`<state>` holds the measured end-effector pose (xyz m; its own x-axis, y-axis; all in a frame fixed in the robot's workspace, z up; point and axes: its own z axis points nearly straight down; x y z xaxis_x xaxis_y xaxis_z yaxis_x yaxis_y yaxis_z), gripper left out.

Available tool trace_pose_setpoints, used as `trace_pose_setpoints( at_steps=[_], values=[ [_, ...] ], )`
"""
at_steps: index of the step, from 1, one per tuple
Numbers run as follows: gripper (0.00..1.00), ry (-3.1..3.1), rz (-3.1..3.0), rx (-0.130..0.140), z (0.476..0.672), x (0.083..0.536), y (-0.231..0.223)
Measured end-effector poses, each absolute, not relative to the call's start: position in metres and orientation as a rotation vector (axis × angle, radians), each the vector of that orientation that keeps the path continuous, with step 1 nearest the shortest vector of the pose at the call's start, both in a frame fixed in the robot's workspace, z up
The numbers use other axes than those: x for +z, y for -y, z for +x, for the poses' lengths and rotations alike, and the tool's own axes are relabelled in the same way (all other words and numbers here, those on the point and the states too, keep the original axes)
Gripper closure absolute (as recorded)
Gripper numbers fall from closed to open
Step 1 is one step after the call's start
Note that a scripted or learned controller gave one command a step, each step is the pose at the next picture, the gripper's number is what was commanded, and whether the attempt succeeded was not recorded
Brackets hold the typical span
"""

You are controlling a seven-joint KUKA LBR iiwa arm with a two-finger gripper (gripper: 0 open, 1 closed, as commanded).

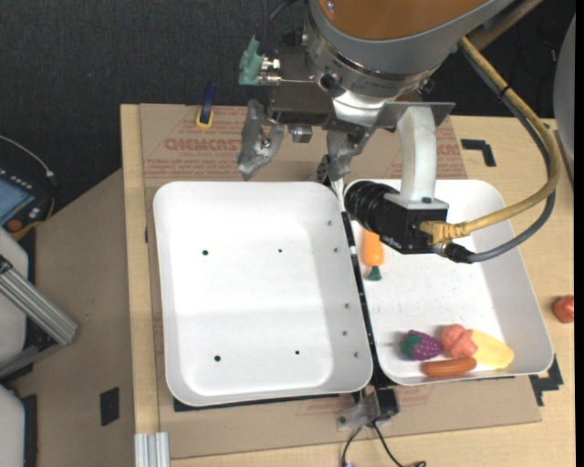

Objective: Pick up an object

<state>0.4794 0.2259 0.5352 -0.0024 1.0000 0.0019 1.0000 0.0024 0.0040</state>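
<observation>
Above the far rim of the left bin [182, 274], over the cardboard sheet [164, 146] on the worktop [100, 237]: the gripper [297, 157], hung from the grey arm [383, 36] with its orange band [383, 14]. Fingers [258, 150] spread wide apart, pointing down, nothing between them, one tip near the bin's far edge towards the middle, the other close to the seam between the two bins. Not touching any toy.

Fixed to the wrist on a white bracket [418, 155], a black cylindrical unit [392, 219] lying over the far left corner of the right bin [520, 283], with a tan hose [520, 196] and a black cable [511, 246] looping off to the right.

On the left bin's floor, four small dark dots.

In the right bin, all the things to pick. Just below the black unit, near the left wall: a toy carrot [371, 248], orange, green end towards the camera. Well apart from it, bunched at the near wall: a purple grape bunch [421, 346], a pinkish-orange piece [459, 339] touching it on the right, a yellow piece [494, 351] beside that, and a red-orange sausage [449, 368] lying across in front of them.

Outside the bins, at the right edge: a small orange-red object [564, 310]. On the cardboard's far left corner: a small blue-and-yellow item [206, 109].
</observation>
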Motion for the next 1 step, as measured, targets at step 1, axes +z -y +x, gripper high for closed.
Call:
trace_pose_setpoints(
  at_steps=[1],
  values=[
    [1.0, -2.222, 2.218, 0.011, 0.4796, 0.5459, -0.2255]
  ],
)
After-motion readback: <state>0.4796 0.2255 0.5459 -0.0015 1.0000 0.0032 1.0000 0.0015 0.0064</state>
